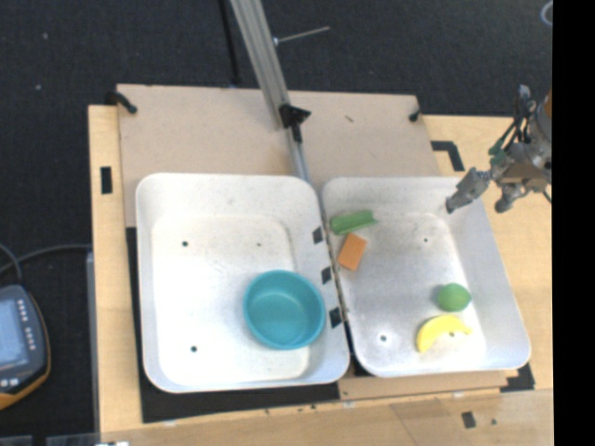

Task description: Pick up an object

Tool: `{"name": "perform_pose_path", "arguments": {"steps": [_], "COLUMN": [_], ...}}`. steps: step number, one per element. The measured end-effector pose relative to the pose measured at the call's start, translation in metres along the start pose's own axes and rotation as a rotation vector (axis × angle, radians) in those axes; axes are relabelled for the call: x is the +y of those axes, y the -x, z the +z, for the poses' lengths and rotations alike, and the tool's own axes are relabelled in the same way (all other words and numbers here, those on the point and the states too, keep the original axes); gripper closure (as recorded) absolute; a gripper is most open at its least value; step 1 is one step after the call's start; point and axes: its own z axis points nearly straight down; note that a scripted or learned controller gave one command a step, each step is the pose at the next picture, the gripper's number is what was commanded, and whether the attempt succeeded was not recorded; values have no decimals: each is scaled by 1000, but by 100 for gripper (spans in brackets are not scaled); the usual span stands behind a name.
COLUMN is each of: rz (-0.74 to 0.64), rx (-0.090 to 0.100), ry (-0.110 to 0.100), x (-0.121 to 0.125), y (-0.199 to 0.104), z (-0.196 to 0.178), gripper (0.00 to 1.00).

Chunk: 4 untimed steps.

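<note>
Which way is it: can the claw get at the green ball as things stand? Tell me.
Probably yes. The claw hangs over the right bin's far right edge, and nothing lies between it and the green ball.

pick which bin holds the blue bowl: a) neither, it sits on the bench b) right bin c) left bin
c: the blue bowl sits inside the left bin, near its lower right corner, while the right bin holds the small green, orange and yellow pieces.
</note>
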Motion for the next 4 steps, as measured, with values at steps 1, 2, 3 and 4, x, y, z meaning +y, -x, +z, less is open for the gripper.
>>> {"name": "perform_pose_path", "arguments": {"steps": [1, 2, 3, 4], "rz": [-1, 4, 5, 5], "rx": [-1, 0, 0, 0], "ry": [0, -6, -6, -6], "x": [0, -11, -5, -12], "y": [0, 2, 7, 0], "z": [0, 55, 115, 168], "gripper": [0, 0, 0, 0]}}
